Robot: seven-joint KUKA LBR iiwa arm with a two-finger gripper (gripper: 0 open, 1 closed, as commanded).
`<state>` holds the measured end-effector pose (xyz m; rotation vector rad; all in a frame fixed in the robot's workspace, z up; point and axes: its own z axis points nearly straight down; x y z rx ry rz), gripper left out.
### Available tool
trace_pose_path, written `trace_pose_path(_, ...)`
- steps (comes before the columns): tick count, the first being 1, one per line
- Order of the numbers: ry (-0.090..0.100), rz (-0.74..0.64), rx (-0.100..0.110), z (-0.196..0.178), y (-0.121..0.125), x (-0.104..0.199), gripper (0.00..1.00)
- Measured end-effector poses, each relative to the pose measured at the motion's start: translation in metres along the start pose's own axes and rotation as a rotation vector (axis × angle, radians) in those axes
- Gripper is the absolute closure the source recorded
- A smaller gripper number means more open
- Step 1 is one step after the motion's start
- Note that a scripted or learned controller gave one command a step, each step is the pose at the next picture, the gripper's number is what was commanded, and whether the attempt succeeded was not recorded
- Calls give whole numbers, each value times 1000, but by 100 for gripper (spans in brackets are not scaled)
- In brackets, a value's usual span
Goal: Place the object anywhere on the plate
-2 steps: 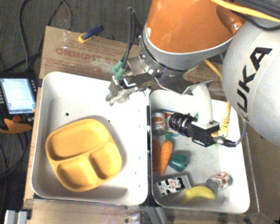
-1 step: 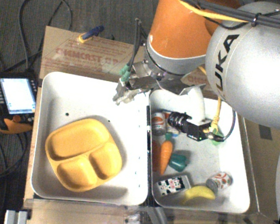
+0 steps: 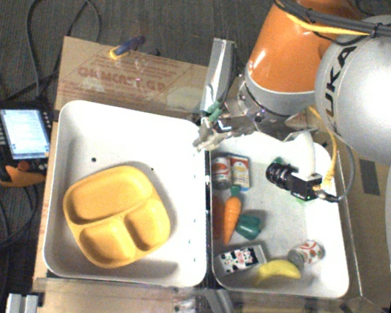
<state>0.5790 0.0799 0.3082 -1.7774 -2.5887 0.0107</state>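
A yellow divided plate (image 3: 118,213) lies in the left white bin (image 3: 82,122), with nothing on it. My gripper (image 3: 208,133) hangs over the far end of the wall between the two bins, above and to the left of two small cans (image 3: 229,172). Below the cans, near the right bin's left side, lie an orange carrot (image 3: 231,214) and a green object (image 3: 249,224). I see nothing held in the gripper.
Toward the front of the right bin (image 3: 323,281) lie a black-and-white card box (image 3: 241,258), a yellow banana (image 3: 279,271) and a small red-and-white can (image 3: 306,252). A handheld pendant (image 3: 15,133) sits left of the bench. Brown cardboard (image 3: 130,82) lies behind the left bin.
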Motion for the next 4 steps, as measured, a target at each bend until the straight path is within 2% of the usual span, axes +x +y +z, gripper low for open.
trace_pose_path(1,1,85,1,61,-33,-64,100)
trace_pose_path(2,4,41,2,119,-12,33,100)
trace_pose_path(3,3,-12,3,130,-23,107,100)
trace_pose_path(4,4,-402,2,124,-43,158,100)
